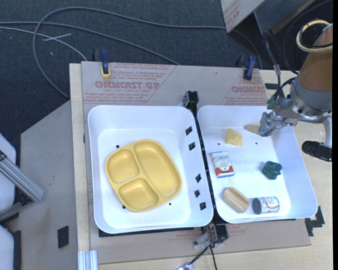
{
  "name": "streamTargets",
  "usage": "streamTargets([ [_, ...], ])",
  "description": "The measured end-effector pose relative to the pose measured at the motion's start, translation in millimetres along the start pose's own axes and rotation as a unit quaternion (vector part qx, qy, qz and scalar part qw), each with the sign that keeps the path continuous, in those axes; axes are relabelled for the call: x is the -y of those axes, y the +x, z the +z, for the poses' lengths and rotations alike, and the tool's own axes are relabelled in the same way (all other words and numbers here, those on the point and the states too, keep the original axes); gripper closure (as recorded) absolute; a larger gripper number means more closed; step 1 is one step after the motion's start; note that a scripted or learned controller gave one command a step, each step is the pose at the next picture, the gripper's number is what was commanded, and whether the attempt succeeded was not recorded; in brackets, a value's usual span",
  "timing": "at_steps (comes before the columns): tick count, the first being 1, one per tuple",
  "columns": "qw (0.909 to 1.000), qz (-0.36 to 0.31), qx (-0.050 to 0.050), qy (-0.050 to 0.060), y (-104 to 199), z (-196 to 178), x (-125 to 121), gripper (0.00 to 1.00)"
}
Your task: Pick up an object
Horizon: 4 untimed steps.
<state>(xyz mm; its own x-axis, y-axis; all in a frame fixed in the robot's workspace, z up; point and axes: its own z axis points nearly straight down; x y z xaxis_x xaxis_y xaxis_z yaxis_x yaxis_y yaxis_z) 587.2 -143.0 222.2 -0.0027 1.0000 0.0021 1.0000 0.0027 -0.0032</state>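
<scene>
On the bench, the right bin (296, 153) holds our candidates; the gripper (268, 125) hovers above a pale wedge (252, 128) by the yellow chunk (234, 137). We cannot tell its finger state. We should descend squarely, centred.

Left bin (97, 158) has a yellow divided tray (143, 174), three compartments, sitting a bit askew. Bins rest on a brown board (132, 79) with red print, held by blue clamps (105, 61) at the back edge. Grey cables (47, 37) loop on dark carpet top left. Cardboard box (237, 13) corner at top
</scene>
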Motion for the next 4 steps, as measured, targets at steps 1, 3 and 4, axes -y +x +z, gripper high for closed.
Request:
streamTargets([
  [1, 1.0, -0.001, 0.0, 0.0, 62, 0, 5, 1.0],
  [3, 1.0, 0.0, 0.0, 0.0, 164, -13, 35, 1.0],
  [4, 1.0, 0.001, 0.001, 0.0, 216, -4, 36, 1.0],
])
